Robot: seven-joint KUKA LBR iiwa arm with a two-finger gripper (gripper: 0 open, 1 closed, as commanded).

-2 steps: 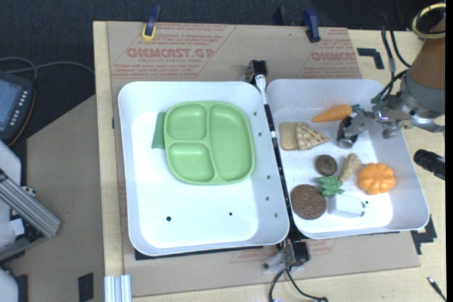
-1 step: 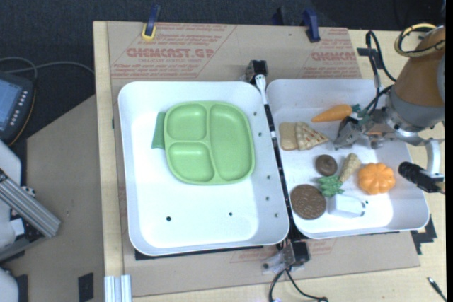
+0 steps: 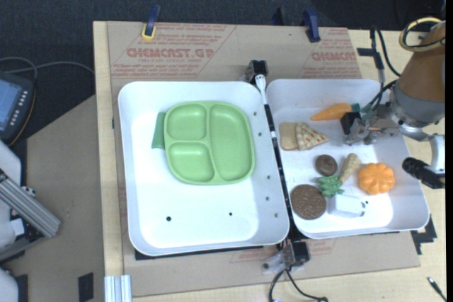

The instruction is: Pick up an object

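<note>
Beside the hand [image 3: 358,129] lies a slim orange carrot [image 3: 331,112], green-tipped.

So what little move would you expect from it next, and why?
Probably a short drop straight down with the tool. It hangs low in the right bin, just below the orange carrot and apart from the pizza slice and the small pumpkin. Nothing is visibly gripped, so it likely needs to settle onto a toy before closing.
</note>
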